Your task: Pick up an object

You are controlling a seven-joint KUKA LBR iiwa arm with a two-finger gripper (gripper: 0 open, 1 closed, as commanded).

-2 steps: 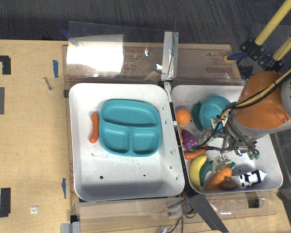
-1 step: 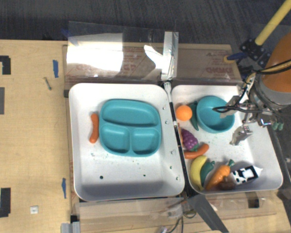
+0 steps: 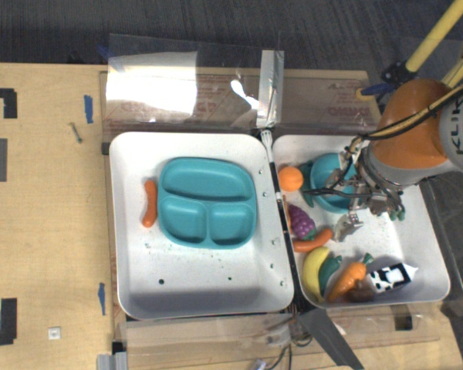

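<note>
Toys [image 3: 336, 264] lie in the right bin [image 3: 428, 245] beneath the tool [image 3: 353, 220].

Wooden bench [image 3: 38, 230] at left; clear plastic sheet [image 3: 185, 91] at upper centre; dark carpet [image 3: 216, 6] along the top.

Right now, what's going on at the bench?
The arm reaches in from the right, its gripper low over the right bin, among toy food: an orange ball, purple grapes, a banana and a carrot. I see nothing clearly held. The left bin holds a teal divided plate and an orange sausage.
</note>
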